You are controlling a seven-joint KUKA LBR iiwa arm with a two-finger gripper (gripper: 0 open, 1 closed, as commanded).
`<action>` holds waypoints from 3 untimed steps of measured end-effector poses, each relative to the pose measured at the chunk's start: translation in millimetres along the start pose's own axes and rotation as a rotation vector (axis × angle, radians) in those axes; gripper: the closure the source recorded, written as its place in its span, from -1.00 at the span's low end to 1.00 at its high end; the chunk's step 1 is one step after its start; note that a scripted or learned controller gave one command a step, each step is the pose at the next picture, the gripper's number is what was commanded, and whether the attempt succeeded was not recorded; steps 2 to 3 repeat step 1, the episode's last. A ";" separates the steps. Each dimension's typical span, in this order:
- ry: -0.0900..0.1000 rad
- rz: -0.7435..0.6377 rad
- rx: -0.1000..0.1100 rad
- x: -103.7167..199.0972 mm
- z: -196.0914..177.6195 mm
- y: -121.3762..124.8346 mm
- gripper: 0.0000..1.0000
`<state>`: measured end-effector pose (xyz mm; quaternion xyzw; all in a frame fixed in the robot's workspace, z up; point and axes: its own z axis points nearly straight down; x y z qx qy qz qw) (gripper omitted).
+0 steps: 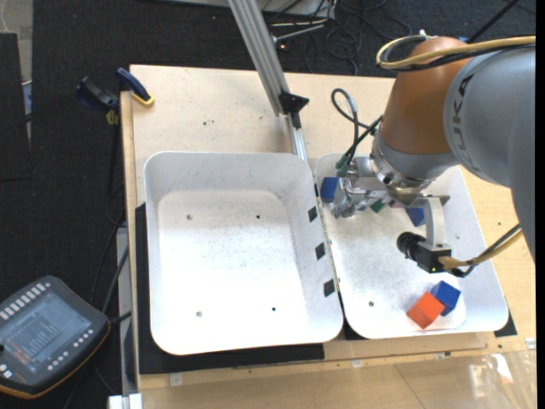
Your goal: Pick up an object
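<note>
An orange block (425, 311) and a blue block (445, 296) lie touching each other in the near right corner of the right bin (375, 305). My gripper (342, 201) hangs over the far left part of that bin, close to the wall shared with the left bin. The wrist and its cables hide the fingertips. Blue bits (329, 187) show at the gripper's left side and another blue bit (415, 216) under the wrist; I cannot tell whether these are objects or gripper parts.
The left bin (230, 245) is beside it, speckled white. A slanted metal pole (260, 41) crosses the far side of the bench. A clamp (115, 92) lies at the bench's far left corner, and a teach pendant (43, 335) sits off the bench at near left.
</note>
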<state>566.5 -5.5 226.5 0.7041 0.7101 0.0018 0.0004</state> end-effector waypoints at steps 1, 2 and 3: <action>0.000 0.001 0.004 48.1 5.3 -1.3 1.00; 0.000 0.001 0.004 48.1 5.3 -1.3 1.00; 0.000 0.001 0.004 48.1 5.3 -1.3 1.00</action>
